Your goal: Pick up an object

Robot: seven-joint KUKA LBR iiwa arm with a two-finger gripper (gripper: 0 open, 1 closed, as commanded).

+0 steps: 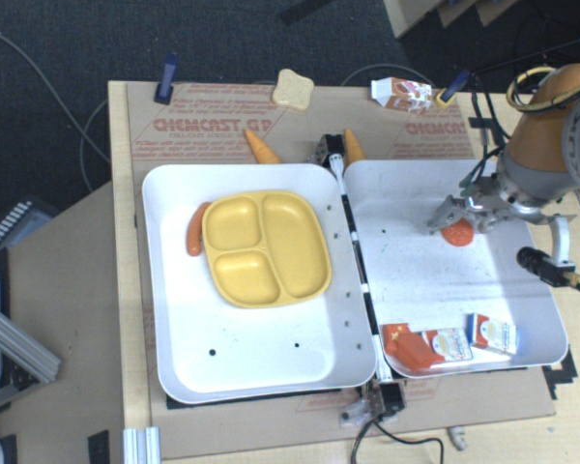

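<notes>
We see the claw [461, 218] low over the right bin [416, 288], w/ a small red-orange ball [457, 236], prob. a toy tomato, just under and touching its fingertips, in the bin's upper right part. Whether the claw is apart or clamped on the ball we can't tell; the angle hides the gap, so we don't call it held. Our guess: the ball is light, hard plastic, smooth and round, so it'll roll or squirt out if pinched off-centre. Best hold is across its widest part, fingers either side, coming straight down; not fragile, so a firm squeeze is OK. Other options look worse: the red packet [411, 346] and the carton [490, 333] lie flat at the bin's near edge, touching the wall, little room for a finger. In the left bin [261, 370] a yellow tray [267, 247] sits mid-bin, wide and thin-rimmed, w/ a sausage [194, 232] tucked against its left side.
</notes>
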